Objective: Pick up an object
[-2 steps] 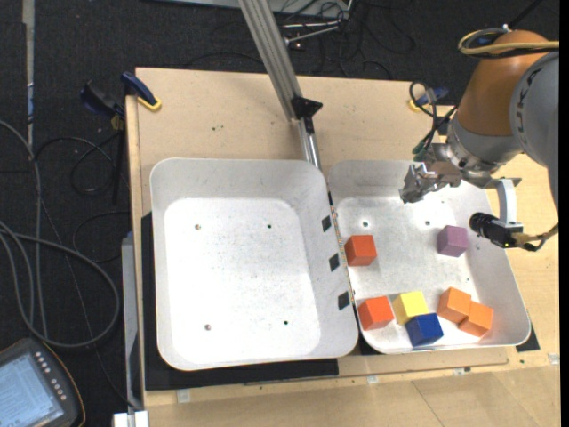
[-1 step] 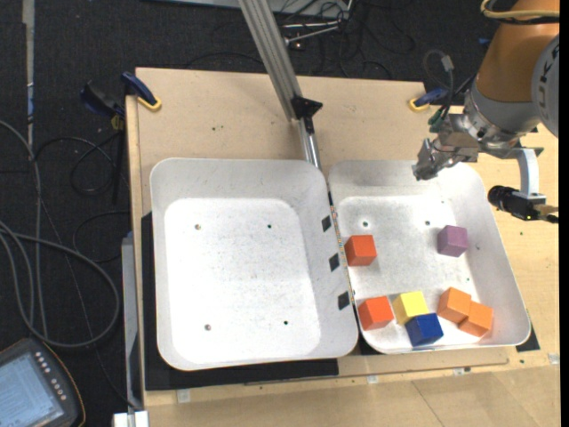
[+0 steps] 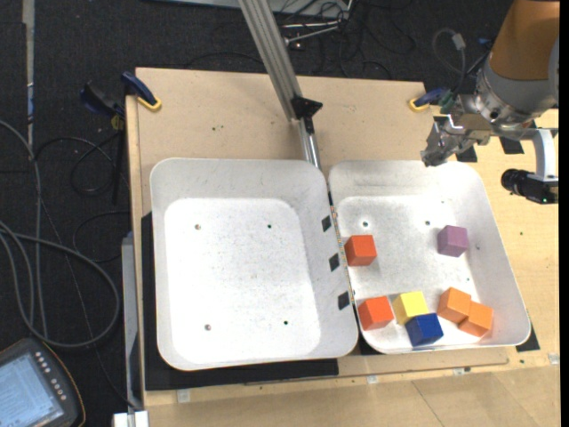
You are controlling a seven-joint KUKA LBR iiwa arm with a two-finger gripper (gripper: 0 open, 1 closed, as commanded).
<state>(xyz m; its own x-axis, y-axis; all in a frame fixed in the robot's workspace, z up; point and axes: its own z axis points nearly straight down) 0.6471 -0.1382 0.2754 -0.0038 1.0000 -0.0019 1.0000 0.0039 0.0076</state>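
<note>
dark carpet strewn with black cables surrounds a pale wooden bench (image 3: 267,114), and two shallow white bins sit side by side on it. the gripper (image 3: 442,149) hangs from the grey arm with its orange band (image 3: 524,38) at the upper right, poised over the far rim of the right bin (image 3: 498,238) — nothing shows between its fingers, and whether they are spread or pressed together i cannot tell from this slant.

all the blocks lie in that right bin, nearer the camera than the gripper. closest to the gripper is the purple block (image 3: 452,239), just below it and a touch to the right, standing alone. further down and to the gripper's left is an orange block (image 3: 360,250), near the bin's inner wall. well below the gripper, along the bin's near edge, a cluster: a red-orange block (image 3: 376,311), a yellow block (image 3: 411,305) just beside it, a blue block (image 3: 425,329) touching the yellow one's near corner, and two orange blocks (image 3: 466,310) pressed together at the right end.

the left bin (image 3: 178,238) lies well to the gripper's left — a slanted metal pole (image 3: 271,43) crosses the bench above the seam between the bins.
</note>
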